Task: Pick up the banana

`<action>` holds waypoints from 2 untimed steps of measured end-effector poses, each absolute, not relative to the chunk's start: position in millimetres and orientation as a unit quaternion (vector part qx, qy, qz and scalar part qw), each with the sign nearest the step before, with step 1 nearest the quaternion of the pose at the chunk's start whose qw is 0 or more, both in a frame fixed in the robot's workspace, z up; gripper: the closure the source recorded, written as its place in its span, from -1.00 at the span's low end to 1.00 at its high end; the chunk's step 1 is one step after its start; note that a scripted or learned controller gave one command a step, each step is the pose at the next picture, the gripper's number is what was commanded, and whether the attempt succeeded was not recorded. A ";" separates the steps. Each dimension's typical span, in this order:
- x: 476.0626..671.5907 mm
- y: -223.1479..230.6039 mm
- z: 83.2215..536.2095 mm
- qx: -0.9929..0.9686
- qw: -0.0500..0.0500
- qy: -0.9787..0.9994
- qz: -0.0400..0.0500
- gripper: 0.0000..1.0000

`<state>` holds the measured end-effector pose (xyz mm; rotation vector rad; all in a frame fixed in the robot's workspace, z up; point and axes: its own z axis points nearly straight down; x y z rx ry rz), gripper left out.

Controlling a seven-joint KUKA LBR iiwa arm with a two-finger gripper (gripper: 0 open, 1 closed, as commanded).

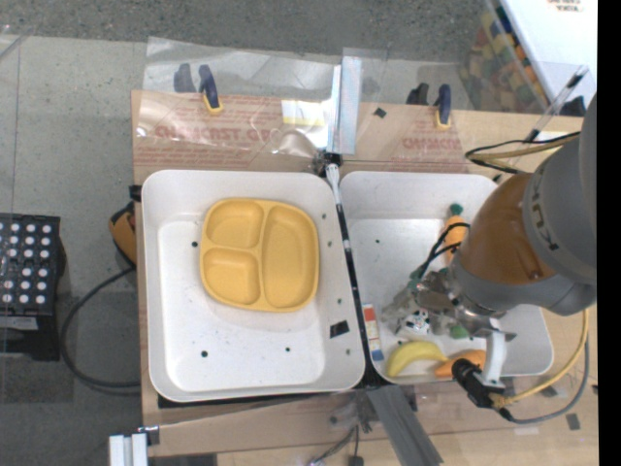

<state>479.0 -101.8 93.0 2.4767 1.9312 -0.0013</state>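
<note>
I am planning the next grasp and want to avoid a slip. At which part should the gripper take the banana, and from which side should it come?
Probably the middle of the banana, from straight above. It lies flat near the front edge of the right bin, its long curve running left to right, so fingers should close across its narrow width. An orange item touches its right end, which leaves the middle freer.

My arm [568, 212] is chunky rounded grey with a fat orange band [500, 236] above the wrist, and black and yellow cables [543, 391] loop off it.
</note>
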 end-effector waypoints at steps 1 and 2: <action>479.6 -94.0 93.6 0.690 0.004 0.724 -0.001 -1.00; 478.7 -101.4 109.8 0.523 0.000 0.852 -0.001 -1.00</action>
